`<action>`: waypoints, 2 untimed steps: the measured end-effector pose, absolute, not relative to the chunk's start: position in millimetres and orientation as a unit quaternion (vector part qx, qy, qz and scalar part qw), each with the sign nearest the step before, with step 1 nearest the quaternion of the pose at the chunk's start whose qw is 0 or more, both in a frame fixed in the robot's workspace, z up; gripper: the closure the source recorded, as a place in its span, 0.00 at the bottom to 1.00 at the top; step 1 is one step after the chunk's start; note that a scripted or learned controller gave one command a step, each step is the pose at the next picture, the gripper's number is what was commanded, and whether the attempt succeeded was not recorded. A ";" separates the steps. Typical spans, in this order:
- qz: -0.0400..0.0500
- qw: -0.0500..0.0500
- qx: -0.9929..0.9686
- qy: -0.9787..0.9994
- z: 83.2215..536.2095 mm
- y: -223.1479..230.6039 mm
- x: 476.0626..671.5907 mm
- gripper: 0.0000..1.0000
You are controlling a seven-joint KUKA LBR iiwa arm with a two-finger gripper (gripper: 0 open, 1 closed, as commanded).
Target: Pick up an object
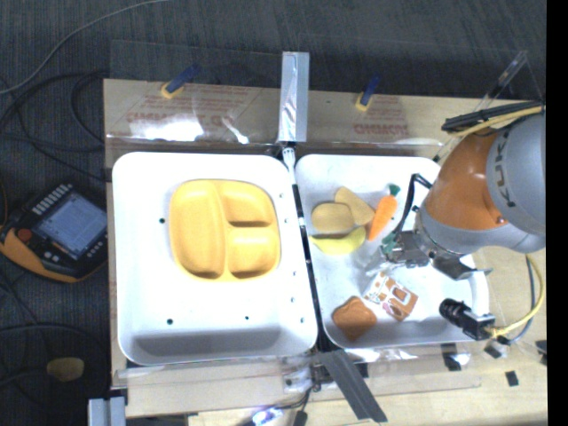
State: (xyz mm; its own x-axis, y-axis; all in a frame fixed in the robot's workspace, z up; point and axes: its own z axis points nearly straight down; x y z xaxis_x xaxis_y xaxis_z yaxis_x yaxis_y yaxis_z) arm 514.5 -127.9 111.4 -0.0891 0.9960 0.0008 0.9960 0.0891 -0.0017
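One fixed camera looks down at a slant from above the bench [133,96], far enough to take in both white bins [124,238] and some floor [53,25] around.

The arm [497,185] is cut off by the right edge, and its body covers the right bin's [330,174] far-right corner. The gripper [401,252] sits under the wrist — its fingers are too dark and small to read. The packet [390,296] below it has print too small to read. The yellow pieces [337,224] overlap, so their shapes stay unclear.
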 end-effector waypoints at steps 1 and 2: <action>0.000 0.001 -0.675 -0.738 111.4 -127.9 514.4 0.00; -0.001 -0.004 -0.776 -0.630 88.5 -146.8 600.4 0.00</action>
State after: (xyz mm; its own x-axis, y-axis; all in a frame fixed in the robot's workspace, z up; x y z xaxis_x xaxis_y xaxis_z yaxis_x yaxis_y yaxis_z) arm 600.4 -146.8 88.5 0.2058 0.9786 -0.0029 0.9786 -0.2058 0.0075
